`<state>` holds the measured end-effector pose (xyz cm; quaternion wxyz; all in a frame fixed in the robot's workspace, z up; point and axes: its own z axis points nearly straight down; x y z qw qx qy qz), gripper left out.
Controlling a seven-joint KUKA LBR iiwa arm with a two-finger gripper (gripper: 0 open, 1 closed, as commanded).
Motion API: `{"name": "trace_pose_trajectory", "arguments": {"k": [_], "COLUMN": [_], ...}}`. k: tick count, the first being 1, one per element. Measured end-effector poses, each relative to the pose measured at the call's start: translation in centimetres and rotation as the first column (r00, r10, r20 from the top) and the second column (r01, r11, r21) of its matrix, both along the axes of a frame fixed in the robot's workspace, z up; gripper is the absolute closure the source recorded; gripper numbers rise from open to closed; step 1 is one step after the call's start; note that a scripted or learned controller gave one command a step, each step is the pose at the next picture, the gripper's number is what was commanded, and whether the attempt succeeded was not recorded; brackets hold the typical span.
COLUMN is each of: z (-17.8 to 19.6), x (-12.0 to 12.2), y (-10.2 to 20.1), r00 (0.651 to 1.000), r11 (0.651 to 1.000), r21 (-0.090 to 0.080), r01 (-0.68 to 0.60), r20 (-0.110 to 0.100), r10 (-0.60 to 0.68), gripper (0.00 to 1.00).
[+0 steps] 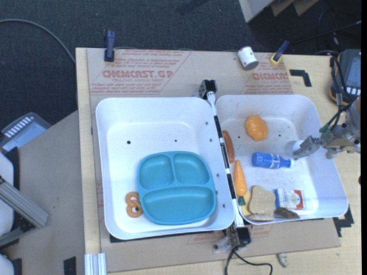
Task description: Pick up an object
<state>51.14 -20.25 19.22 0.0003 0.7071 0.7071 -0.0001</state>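
Over rt bin (321,119), claw (302,148) beside blue bottle (270,161).

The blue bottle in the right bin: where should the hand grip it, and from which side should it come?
Probably across the middle of the blue bottle, coming from above. It lies on its side, long axis running left to right, with bare bin floor along both long sides. The hand is near its right end.
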Motion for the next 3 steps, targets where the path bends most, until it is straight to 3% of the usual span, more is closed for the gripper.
{"name": "trace_pose_trajectory", "arguments": {"k": [1, 2, 3], "z": [-10.8, -10.7, -10.7], "x": [5.7, 11.4, 15.4], "y": [0.7, 5.9, 10.0], "r00": [1.000, 1.000, 1.000], "r11": [1.000, 1.000, 1.000], "r21": [0.001, 0.001, 0.000], "r01": [-0.001, -0.002, -0.002], "r20": [0.000, 0.001, 0.002], "r10": [0.001, 0.002, 0.002], "gripper": [0.00, 0.00, 0.00]}}
